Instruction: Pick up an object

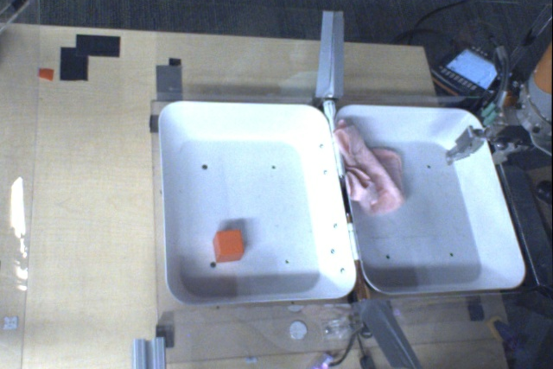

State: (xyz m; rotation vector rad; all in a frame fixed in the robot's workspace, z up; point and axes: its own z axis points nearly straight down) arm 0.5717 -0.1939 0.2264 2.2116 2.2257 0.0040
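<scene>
Two shallow white bins are set side by side on the bench. An orange block (229,245) is sat in the left bin (186,130), down toward its near-left part, well apart from everything else. A crumpled pink cloth (372,176) is bunched up in the right bin (432,276), pressed against the wall shared with the left bin. The gripper (464,145) is seen at the far right edge of the right bin, well apart from both cloth and block, with nothing gripped. Whether it's released or clenched honestly can't be made out.
</scene>
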